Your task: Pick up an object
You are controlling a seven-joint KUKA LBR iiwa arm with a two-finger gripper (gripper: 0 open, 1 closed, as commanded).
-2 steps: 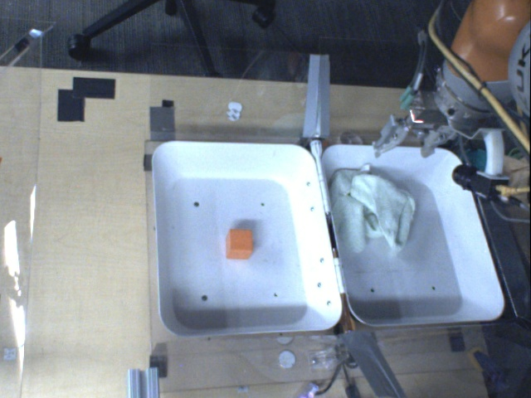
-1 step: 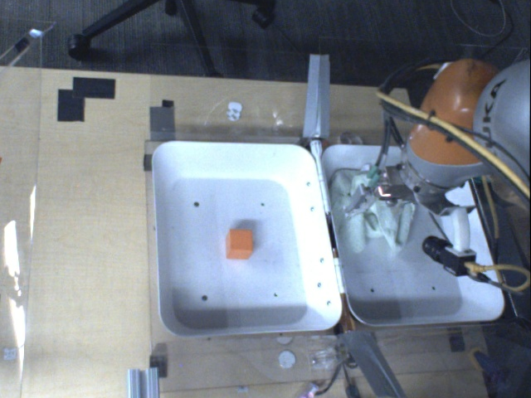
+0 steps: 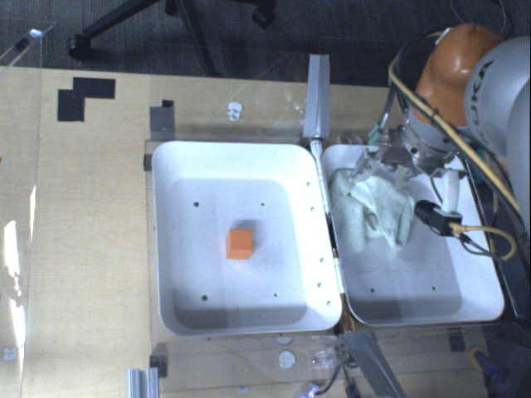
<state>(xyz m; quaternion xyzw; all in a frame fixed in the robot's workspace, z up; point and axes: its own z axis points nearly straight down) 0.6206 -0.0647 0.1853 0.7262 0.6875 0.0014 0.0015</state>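
Note:
A pale crumpled cloth (image 3: 377, 211) lies in the right bin (image 3: 431, 301), spread over its left and back part. My gripper (image 3: 383, 161) hangs over the back of that bin, right at the cloth's upper edge, and the fabric seems to rise towards it. A small orange cube (image 3: 240, 244) sits alone near the middle of the left bin (image 3: 191, 305), far from the gripper.
The arm with its orange band (image 3: 455, 56) and looping cables (image 3: 473, 237) covers the right bin's back right corner. A grey metal post (image 3: 316, 98) stands behind the wall between the bins. Wooden bench (image 3: 75, 222) lies to the left.

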